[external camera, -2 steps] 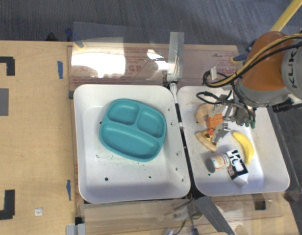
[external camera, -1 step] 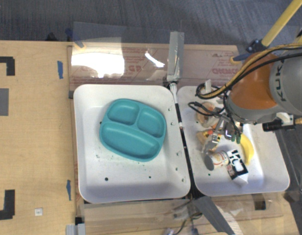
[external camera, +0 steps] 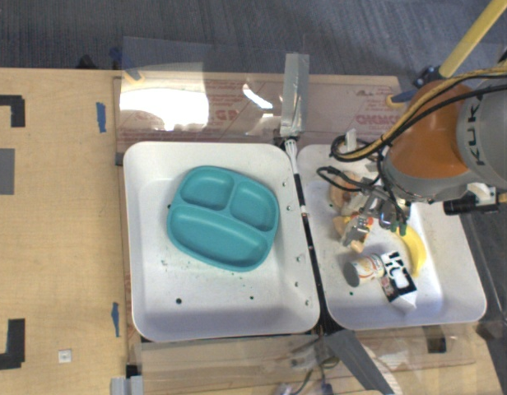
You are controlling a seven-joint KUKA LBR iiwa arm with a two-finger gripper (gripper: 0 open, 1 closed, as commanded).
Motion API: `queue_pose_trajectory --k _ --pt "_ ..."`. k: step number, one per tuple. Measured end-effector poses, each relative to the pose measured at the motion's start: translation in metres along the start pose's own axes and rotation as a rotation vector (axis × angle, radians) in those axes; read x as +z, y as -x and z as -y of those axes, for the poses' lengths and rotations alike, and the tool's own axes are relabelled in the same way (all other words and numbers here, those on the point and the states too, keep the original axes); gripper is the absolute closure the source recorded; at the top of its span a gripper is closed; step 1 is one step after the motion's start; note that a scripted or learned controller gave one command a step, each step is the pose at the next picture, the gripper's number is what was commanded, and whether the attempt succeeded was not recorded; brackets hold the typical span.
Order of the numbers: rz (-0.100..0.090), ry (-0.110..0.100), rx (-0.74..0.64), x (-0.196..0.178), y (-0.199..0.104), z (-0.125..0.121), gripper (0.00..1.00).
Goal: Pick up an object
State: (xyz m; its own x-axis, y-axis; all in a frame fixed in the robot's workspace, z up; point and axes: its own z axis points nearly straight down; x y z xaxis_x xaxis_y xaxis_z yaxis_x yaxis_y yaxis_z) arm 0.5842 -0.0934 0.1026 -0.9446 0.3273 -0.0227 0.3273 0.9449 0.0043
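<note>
In the right-hand bin [external camera: 451, 303], the gripper [external camera: 362, 225] hangs low over a small cluster of objects, reached in from the right by the grey arm [external camera: 476, 151] with its orange band [external camera: 430, 142] and a loop of black and yellow cables [external camera: 360, 151]. The metal fingers point down and to the left, but clutter and wiring around them hide their tips, so whether they are spread or closed cannot be told, and nothing can be seen clamped between them. Just below the gripper lies a small can [external camera: 365, 268] on its side, pale with an orange and red label and its grey end facing left. Touching its right end is a black-and-white box [external camera: 397, 276], tilted, with bold white lettering on its dark face. Beside these, towards the bin's right side, a yellow banana [external camera: 415, 252] curves downward. Near the gripper's upper left sits another brownish object, partly hidden, too unclear to name. The left-hand bin [external camera: 155, 303] holds a teal divided plate [external camera: 224, 216] with three compartments, lying flat and slightly turned. Both bins rest on a wooden bench [external camera: 56, 245].
</note>
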Motion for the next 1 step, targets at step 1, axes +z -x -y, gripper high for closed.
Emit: queue_pose_trajectory --k 1 --pt "-0.016 -0.005 0.402 -0.0857 -0.0811 -0.0295 1.0"
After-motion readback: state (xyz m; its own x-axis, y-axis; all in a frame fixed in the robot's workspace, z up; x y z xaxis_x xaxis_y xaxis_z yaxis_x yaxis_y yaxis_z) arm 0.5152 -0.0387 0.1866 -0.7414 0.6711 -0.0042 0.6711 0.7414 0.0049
